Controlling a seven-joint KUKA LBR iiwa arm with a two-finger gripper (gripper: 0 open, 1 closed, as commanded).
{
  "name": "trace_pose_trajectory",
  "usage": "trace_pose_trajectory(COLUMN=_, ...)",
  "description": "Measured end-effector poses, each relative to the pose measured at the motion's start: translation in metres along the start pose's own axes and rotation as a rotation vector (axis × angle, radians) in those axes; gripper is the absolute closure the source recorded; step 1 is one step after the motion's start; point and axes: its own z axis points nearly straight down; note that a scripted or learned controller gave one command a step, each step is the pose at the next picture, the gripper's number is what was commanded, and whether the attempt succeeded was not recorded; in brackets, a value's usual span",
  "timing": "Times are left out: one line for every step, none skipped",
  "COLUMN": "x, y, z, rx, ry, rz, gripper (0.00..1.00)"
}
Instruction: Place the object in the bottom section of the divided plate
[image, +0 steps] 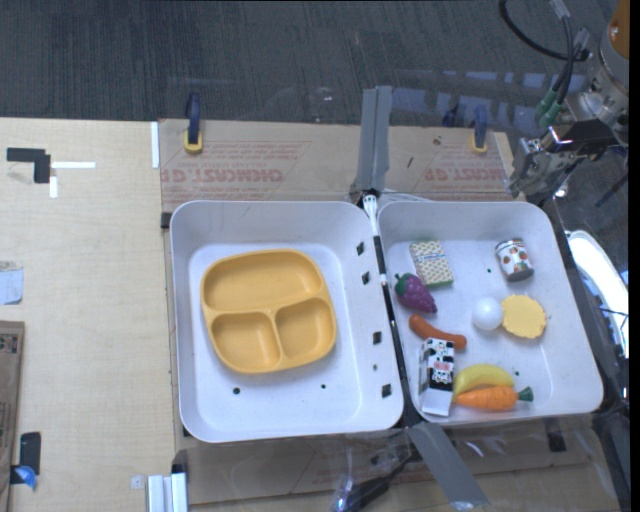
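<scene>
A yellow divided plate (265, 310) lies in the left bin (195, 400), with one wide section at the far side and two smaller sections at the near side. All three sections hold nothing. My gripper (540, 160) hangs at the top right, past the far right corner of the right bin (580, 390), and nothing is seen in it. The right bin holds a patterned box (431, 262), a small can (513, 259), purple grapes (415, 292), a white ball (487, 314), a yellow round piece (523, 316), a sausage (437, 328), a milk carton (436, 372), a banana (483, 377) and a carrot (490, 398).
A grey divider post (375, 140) stands behind the seam between the bins. Blue and yellow clamps (193, 135) hold cardboard at the back. Cables (560, 60) hang by the arm at the top right.
</scene>
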Motion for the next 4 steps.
trace_pose_trajectory(x=0.0, y=0.001, z=-0.008, rx=0.002, ry=-0.002, rz=-0.002, gripper=1.0)
trace_pose_trajectory(x=-0.026, y=-0.052, z=0.008, rx=-0.003, ry=0.002, rz=-0.111, gripper=1.0)
trace_pose_trajectory(x=-0.026, y=-0.051, z=-0.001, rx=-0.002, ry=0.0, rz=-0.112, gripper=1.0)
trace_pose_trajectory(x=-0.067, y=-0.083, z=0.009, rx=-0.002, ry=0.002, rz=0.022, gripper=1.0)
